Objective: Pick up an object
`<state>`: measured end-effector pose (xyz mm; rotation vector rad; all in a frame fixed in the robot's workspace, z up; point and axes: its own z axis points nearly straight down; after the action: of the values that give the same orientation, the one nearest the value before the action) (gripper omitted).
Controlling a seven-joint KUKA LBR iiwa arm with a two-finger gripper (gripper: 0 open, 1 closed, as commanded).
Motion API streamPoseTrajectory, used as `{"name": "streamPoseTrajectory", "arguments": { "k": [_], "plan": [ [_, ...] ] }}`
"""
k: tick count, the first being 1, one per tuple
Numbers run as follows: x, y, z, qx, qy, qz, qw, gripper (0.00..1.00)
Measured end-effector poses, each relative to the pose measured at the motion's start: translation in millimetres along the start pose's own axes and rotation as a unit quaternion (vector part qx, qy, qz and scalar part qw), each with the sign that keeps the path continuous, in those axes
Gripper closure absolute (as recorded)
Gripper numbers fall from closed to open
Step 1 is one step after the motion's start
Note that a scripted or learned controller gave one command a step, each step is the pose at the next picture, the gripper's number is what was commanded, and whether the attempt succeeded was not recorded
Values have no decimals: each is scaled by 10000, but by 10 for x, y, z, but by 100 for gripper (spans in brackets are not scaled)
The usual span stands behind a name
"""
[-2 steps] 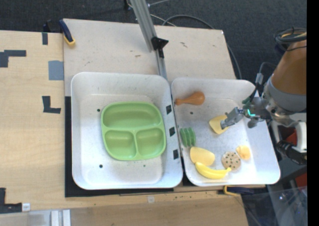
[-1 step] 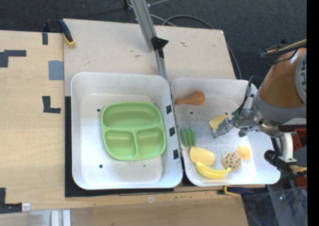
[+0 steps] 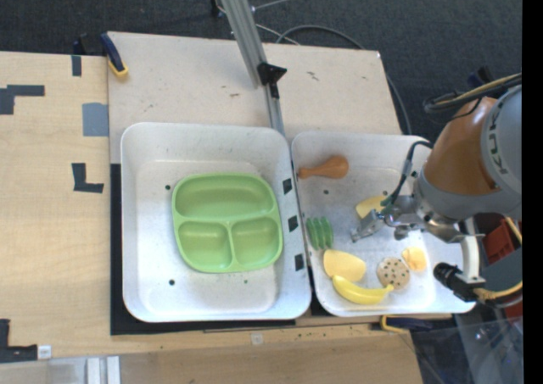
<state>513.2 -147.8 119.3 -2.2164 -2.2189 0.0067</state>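
The pincer (image 3: 366, 230) is hovering low in the right bin (image 3: 365, 141), beside a yellow piece (image 3: 370, 205); whether its grip is apart or together, I cannot tell. That piece is looking light, rigid, slippery; gripping across its narrow width appears advisable.

My arm (image 3: 484, 153) shows at about three o'clock: a rounded grey shell with a broad orange band (image 3: 454, 149) wrapped above my wrist. Below the band the casing turns darker grey and narrows into a wrist of bare metal brackets and small fittings. A thin dark cable (image 3: 411, 164) loops along the band's outer edge down toward the metalwork. My gripper (image 3: 366, 230) is slim, silvery and angular. A black fitting on a white bracket sits at five o'clock.
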Motion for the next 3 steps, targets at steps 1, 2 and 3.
{"name": "streamPoseTrajectory", "arguments": {
  "k": [1,2,3],
  "plan": [
    [2,1,312,-29,-10,2,10000,0],
    [8,1,202,-26,-3,-3,10000,100],
    [75,-75,-313,-46,-6,-2,10000,100]
  ]
}}
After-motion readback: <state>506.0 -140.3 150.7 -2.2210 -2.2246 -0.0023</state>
